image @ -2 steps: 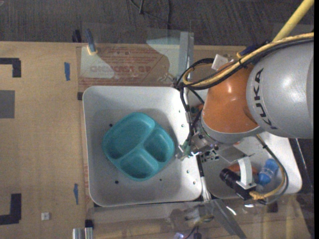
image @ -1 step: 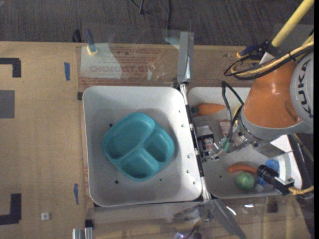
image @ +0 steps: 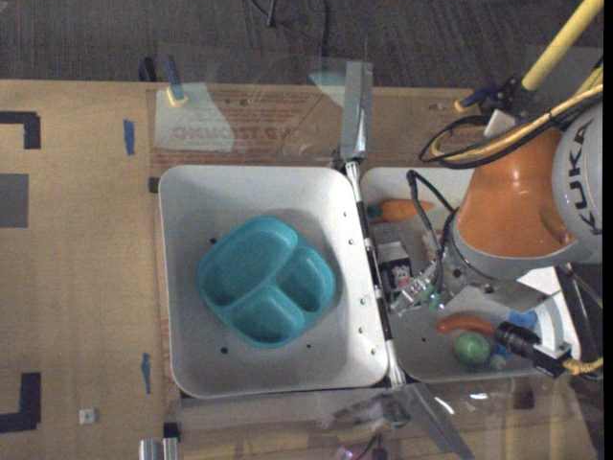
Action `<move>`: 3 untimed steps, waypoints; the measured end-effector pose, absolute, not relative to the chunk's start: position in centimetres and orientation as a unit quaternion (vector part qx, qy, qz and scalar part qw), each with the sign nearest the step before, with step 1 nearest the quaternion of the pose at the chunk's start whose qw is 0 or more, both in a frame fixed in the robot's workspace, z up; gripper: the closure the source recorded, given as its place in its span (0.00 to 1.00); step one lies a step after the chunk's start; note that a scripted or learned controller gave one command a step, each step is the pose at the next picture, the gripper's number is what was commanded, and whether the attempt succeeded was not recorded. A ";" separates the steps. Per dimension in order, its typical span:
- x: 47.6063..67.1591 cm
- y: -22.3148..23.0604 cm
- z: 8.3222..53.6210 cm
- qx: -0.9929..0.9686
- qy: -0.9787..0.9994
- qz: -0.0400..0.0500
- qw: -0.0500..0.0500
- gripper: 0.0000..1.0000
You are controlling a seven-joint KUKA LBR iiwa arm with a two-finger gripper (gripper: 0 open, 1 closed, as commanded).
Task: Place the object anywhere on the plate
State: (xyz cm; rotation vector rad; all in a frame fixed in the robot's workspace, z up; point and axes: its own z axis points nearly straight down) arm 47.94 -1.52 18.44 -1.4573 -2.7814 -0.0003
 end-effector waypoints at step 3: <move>49.4 4.4 23.4 -0.220 -0.975 -0.001 -0.003 1.00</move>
